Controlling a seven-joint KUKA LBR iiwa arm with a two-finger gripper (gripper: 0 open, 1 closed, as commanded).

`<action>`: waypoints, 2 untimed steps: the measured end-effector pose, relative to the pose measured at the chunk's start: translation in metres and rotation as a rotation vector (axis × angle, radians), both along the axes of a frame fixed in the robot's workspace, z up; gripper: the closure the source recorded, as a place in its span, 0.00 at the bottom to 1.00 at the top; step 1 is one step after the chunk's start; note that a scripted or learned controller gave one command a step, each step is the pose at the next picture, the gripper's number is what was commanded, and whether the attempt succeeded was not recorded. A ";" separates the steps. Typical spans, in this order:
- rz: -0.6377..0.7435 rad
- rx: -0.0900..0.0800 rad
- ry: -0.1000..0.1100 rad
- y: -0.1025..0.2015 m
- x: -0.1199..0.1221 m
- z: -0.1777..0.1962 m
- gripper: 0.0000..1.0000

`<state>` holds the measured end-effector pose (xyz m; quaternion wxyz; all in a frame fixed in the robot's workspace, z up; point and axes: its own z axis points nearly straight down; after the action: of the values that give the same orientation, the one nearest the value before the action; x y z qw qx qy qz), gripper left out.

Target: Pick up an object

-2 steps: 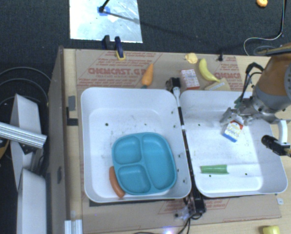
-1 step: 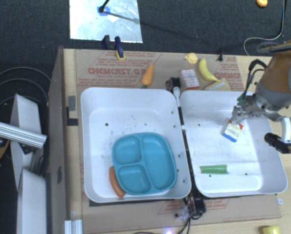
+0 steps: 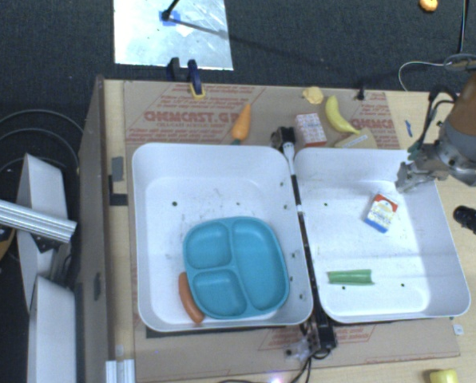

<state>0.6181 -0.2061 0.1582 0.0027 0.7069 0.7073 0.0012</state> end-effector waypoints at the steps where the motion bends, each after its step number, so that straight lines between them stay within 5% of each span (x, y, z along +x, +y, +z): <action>1: 0.002 0.000 0.003 0.001 -0.001 -0.002 0.00; 2: 0.002 0.001 0.005 0.011 -0.009 -0.032 0.00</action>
<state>0.6091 -0.1955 0.1262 0.0005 0.7062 0.7080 -0.0002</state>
